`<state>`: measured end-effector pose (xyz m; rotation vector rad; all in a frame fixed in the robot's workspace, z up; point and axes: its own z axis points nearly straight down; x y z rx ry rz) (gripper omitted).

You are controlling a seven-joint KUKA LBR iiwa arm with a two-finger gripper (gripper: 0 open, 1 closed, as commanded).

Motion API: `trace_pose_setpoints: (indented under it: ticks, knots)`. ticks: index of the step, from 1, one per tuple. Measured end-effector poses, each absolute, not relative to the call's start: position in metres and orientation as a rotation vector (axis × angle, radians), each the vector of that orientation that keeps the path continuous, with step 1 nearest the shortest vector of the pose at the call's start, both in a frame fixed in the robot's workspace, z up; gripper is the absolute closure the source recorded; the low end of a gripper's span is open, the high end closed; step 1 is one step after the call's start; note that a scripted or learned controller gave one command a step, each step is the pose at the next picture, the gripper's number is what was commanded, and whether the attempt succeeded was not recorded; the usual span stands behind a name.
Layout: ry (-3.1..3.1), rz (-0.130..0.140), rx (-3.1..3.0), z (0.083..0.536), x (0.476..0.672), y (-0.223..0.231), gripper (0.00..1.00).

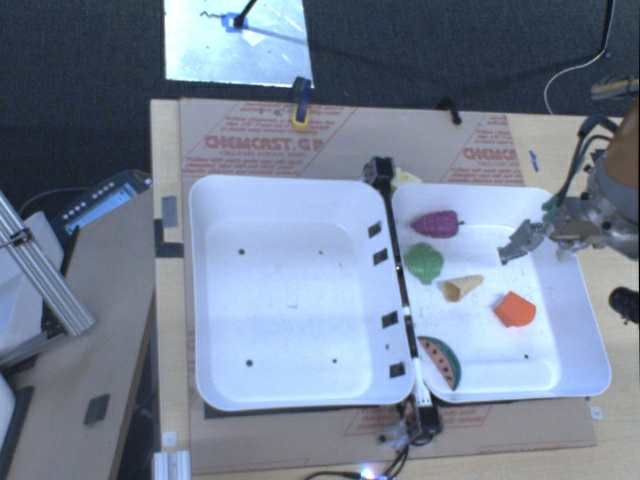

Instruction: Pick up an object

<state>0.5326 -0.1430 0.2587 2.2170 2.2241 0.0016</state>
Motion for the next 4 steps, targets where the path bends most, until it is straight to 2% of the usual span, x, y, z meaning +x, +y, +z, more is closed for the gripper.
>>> trace_pose_setpoints:
  ticks: [1,2,3,4]
  knots:
    - [2.239,-0.01,2.225,0.104,0.5,-0.087,0.0]
    - [2.222,0.004,2.212,0.084,0.572,-0.12,0.0]
    - [2.224,-0.002,2.222,0.084,0.526,-0.116,0.0]
    - [2.223,0.013,2.204,0.132,0.62,-0.102,0.0]
